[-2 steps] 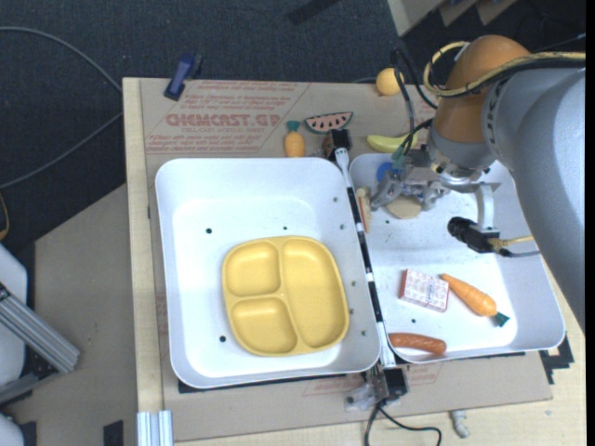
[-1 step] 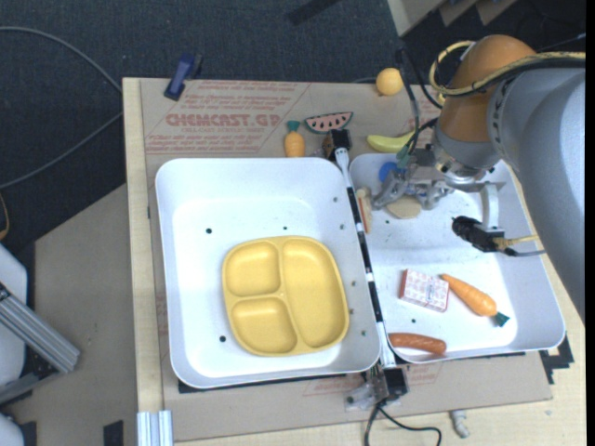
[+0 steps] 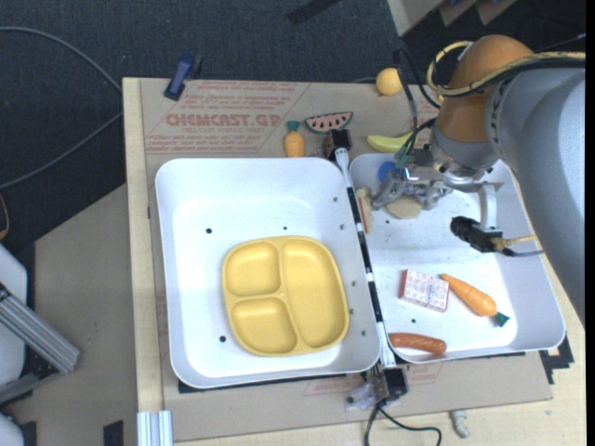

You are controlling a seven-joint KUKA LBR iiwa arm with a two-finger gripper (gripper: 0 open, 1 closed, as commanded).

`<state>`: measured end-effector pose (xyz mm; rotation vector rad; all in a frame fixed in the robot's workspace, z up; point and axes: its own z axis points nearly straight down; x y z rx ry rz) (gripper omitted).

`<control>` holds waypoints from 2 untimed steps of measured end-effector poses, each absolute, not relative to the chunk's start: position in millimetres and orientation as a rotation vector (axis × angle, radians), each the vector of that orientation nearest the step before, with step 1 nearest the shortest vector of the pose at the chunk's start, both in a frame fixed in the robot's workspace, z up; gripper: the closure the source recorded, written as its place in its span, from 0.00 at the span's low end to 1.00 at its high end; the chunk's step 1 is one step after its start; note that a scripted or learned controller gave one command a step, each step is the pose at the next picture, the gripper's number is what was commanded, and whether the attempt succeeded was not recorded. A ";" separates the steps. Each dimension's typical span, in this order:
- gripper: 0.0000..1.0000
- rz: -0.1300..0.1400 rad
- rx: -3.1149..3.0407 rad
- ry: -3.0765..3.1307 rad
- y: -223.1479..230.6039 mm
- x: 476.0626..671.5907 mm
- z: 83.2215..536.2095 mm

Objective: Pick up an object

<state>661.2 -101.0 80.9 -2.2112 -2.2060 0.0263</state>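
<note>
Gripper (image 3: 398, 191) hovering low at the far left corner of the right bin (image 3: 535, 314)

A pale round object (image 3: 405, 209) is lying just beside the fingertips, touching or nearly so; whether the fingers are spread I cannot tell; carrot (image 3: 469, 295), pink block (image 3: 425, 290) and sausage (image 3: 417, 344) are lying well apart, nearer the camera.

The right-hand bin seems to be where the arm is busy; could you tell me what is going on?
The grey arm's gripper is down at the far end of the right bin, over a pale tan object. Nothing is visibly lifted. A carrot, a pink block and a sausage lie nearer. The left bin holds a yellow divided plate.
</note>
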 end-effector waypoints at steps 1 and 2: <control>1.00 0.025 -2.211 -2.207 -100.5 661.5 90.9; 1.00 -0.002 -2.220 -2.223 -61.4 594.7 185.8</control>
